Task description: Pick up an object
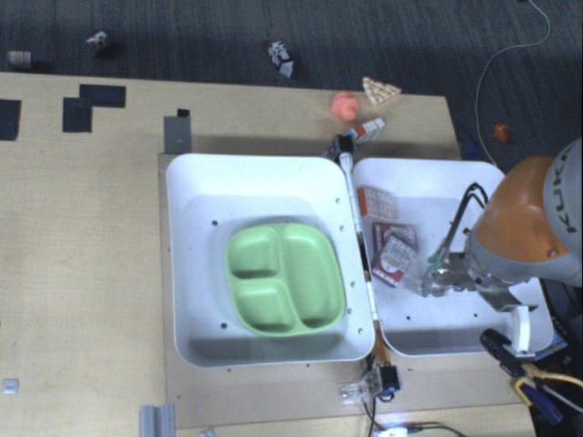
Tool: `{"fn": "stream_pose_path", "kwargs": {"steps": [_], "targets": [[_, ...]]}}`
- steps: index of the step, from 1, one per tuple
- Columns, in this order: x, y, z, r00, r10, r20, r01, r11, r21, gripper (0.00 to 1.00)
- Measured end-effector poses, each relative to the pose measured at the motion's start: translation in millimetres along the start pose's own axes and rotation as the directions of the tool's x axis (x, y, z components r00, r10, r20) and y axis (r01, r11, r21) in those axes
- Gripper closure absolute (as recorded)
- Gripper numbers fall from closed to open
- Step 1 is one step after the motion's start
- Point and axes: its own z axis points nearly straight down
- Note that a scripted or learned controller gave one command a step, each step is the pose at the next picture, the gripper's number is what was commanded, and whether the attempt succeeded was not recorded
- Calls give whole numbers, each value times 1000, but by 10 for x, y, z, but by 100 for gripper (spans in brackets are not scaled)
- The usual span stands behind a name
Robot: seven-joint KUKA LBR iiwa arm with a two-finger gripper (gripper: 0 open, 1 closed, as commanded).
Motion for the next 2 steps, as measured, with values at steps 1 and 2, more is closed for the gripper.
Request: {"fn": "stream_pose_path", "kwargs": {"steps": [1, 2], "targets": [[-971, -43, -397, 1000, 2, 0, -2, 1000, 11, 100], [80, 522, -958, 1000, -2, -3, 2, 1000, 10, 100]]}}
